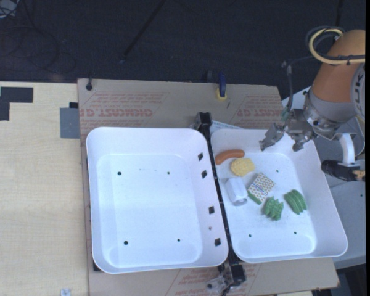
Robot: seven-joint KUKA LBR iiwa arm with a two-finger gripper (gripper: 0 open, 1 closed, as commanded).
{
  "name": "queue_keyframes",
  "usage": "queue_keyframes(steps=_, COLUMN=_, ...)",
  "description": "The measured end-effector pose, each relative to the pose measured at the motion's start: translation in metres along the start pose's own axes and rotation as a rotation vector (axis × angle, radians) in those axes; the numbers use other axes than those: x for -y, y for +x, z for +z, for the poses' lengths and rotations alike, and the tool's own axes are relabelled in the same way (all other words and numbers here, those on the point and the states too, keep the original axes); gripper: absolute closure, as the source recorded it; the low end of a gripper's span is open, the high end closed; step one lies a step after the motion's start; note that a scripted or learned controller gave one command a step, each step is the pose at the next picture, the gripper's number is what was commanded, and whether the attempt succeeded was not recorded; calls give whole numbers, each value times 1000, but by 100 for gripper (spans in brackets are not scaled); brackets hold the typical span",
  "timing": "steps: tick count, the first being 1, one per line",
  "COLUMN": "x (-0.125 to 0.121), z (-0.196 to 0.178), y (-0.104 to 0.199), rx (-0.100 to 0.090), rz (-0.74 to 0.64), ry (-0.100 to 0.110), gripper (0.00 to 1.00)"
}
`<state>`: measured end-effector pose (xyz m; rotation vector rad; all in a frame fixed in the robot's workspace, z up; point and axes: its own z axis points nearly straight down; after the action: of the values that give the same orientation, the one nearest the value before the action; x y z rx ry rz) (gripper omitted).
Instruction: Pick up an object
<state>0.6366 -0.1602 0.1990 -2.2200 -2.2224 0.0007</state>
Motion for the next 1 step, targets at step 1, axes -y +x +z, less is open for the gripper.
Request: queue_keyframes(steps=1, x=70, z=46, y=-56, rx=-1, rz=7, ry=10, gripper=0)
